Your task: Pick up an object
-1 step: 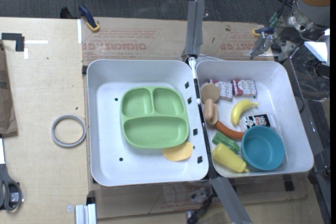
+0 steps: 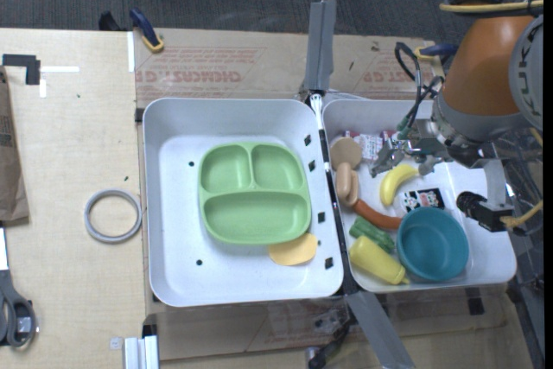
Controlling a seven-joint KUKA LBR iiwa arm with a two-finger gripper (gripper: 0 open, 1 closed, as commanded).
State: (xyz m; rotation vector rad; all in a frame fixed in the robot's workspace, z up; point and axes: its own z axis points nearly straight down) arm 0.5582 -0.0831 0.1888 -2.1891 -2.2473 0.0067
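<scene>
- White plastic walls bound your two bins: the left bin [image 2: 164, 212] carries a green divided plate [image 2: 255, 193] near its middle and a flat yellow piece [image 2: 294, 251] just beside the plate's near right corner, toward the near wall.
- You have bare floor in the left bin along its left wall and far wall; the plate's right rim runs close to the divider between the bins.
- Your right bin [image 2: 501, 268] is crowded: a teal bowl [image 2: 434, 244] sits at the near right, a yellow bottle-like toy [image 2: 378, 260] lies just left of it by the near wall, and an orange carrot [image 2: 377, 215] and a green piece [image 2: 371, 232] lie between those and the divider.
- Along the divider you see a tan wooden toy [image 2: 346, 168]; a banana [image 2: 397, 183] lies near the bin's middle, with a small printed card [image 2: 423, 200] just to its right.
- The arm [image 2: 497, 78] covers the bin's far right corner and is cut off at the frame's right edge.
- The gripper [image 2: 406, 153] hangs just above the banana's far end; its metal parts blur together, so you cannot tell how far the pincer is open or whether it touches the banana.
- Outside the bins, a grey ring [image 2: 113, 214] lies on the bench [image 2: 69, 143].
</scene>
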